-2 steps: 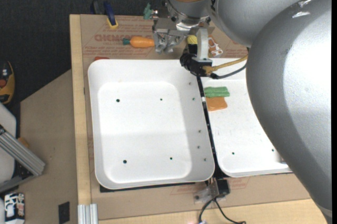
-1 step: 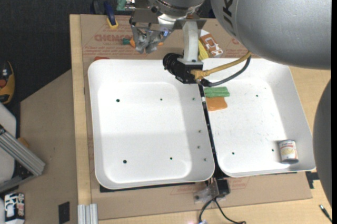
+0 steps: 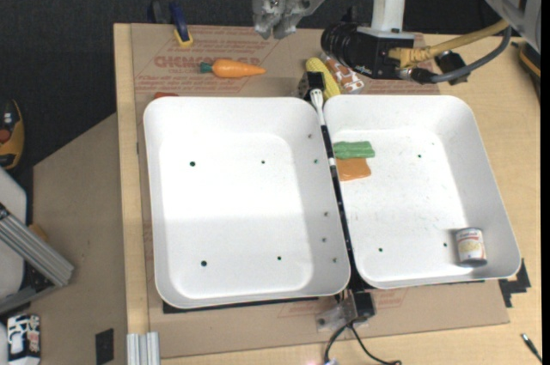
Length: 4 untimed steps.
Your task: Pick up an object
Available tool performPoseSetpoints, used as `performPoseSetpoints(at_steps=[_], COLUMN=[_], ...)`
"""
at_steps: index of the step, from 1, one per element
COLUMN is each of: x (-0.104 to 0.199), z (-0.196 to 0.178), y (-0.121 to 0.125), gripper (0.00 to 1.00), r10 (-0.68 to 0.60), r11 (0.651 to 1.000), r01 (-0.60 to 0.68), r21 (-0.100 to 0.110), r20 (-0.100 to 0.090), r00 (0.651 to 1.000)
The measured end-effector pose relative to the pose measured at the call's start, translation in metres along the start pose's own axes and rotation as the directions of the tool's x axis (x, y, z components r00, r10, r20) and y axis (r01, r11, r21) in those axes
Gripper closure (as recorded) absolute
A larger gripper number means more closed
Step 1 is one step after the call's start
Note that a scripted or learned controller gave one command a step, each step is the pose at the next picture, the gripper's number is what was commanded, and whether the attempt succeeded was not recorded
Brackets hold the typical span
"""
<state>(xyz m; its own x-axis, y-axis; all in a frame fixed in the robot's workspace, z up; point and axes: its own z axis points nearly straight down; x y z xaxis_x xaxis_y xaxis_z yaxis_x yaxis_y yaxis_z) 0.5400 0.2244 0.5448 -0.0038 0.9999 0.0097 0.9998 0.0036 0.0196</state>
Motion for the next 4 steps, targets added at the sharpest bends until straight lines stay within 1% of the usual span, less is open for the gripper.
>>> performPoseSetpoints(at_steps=[1, 2, 3, 4], x=[0.0, 0.001, 0.001, 0.002], z=[0.012, 0.001, 0.001, -0.01], y=[0.001, 0.001, 0.001, 0.002], gripper=[0.0, 1.0, 0.0, 1.0], r10=[0.002, 0.001, 0.001, -0.001], r11=[1.0, 1.0, 1.0, 1.0], r01=[-0.002, -0.001, -0.001, 0.001], r21=[0.02, 0.015, 0.017, 0.012], r20=[0.01, 0.009, 0.009, 0.008], r00=[1.0, 1.0, 1.0, 1.0])
